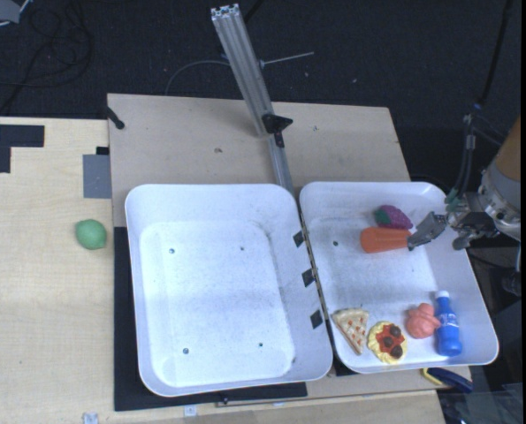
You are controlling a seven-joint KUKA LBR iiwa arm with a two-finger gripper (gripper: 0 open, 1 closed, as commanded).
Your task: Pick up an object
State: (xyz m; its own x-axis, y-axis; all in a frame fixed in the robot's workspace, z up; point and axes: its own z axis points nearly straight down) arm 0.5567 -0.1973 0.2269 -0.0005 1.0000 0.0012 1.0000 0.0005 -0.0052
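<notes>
Right bin (351, 272): carrot (384, 239) touching fingers (424, 230)

Two white bins, left (211, 203) and right (369, 193), speckled faintly grey. Orange carrot (384, 239); purple eggplant (392, 215). Blue bottle (446, 329) with white cap. Pink lump (420, 320). Pizza slice (352, 327) tan with red spots; round pizza (386, 341) yellow-rimmed, red with dark flecks. Green ball (91, 234) on pale wood tabletop (33, 307). Black mat (121, 343) under bins. Dark grey gripper (446, 228).
</notes>
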